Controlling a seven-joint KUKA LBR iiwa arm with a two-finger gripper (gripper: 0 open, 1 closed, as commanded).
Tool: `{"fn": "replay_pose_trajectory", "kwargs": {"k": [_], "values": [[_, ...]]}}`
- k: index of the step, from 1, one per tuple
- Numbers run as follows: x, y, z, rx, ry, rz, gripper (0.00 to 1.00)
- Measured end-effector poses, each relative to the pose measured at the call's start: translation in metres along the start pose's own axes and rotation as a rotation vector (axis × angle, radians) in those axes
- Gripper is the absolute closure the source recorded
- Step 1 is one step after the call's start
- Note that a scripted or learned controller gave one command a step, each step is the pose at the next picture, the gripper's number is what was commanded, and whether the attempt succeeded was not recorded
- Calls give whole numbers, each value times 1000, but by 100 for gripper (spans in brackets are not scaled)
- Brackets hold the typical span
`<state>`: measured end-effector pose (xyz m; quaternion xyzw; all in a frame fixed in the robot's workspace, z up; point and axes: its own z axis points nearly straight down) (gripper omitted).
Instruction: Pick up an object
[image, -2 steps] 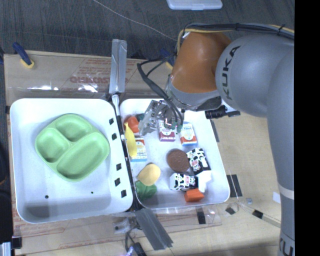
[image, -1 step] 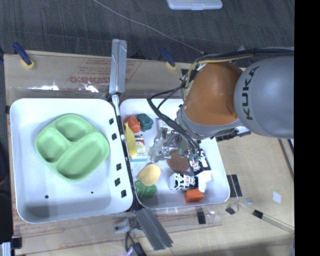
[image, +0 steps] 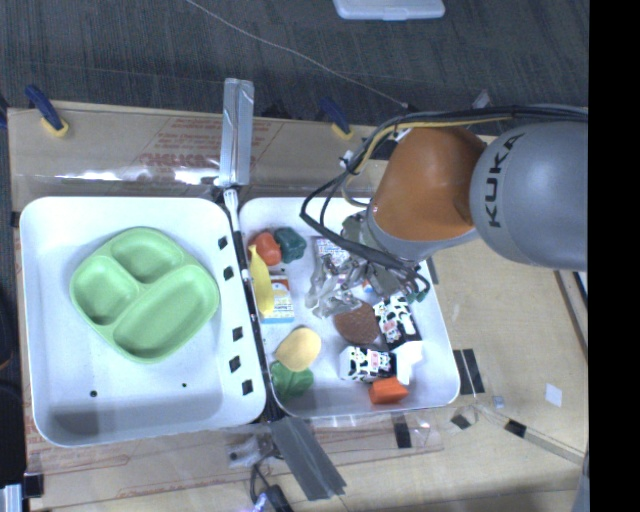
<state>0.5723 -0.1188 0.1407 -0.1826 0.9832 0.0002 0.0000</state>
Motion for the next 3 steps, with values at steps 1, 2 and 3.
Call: {"fn": "replay_pose_trajectory", "kwargs": {"k": [1,2,3], "values": [[-4,-15,-7,1,-2,44,100],[-43,2,-17,2,-4,215,100],[-45,-31,-67,3,-4,-80,100]]}}
